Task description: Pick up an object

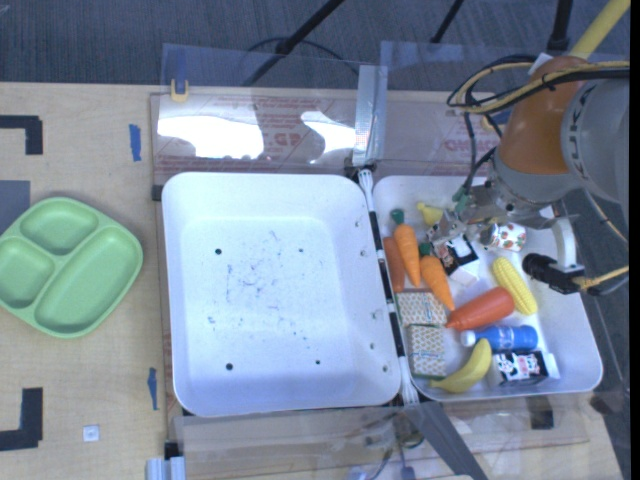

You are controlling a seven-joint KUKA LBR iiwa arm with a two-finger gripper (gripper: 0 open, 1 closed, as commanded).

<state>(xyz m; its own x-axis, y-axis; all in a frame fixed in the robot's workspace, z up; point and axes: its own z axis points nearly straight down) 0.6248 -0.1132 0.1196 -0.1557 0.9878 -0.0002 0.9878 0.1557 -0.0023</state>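
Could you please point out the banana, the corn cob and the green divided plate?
banana (468,370): camera view, on the middle of its curved yellow body.
corn cob (514,284): camera view, on the middle of its kernelled length.
green divided plate (66,265): camera view, on the ridge between its compartments.

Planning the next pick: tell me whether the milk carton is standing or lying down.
Lying down. The milk carton rests on its side along the right bin's front edge, beside the banana.

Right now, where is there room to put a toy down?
The left bin has a bare floor, wall to wall. The green plate has bare wood around it. The right bin is crowded with carrots, corn and banana.
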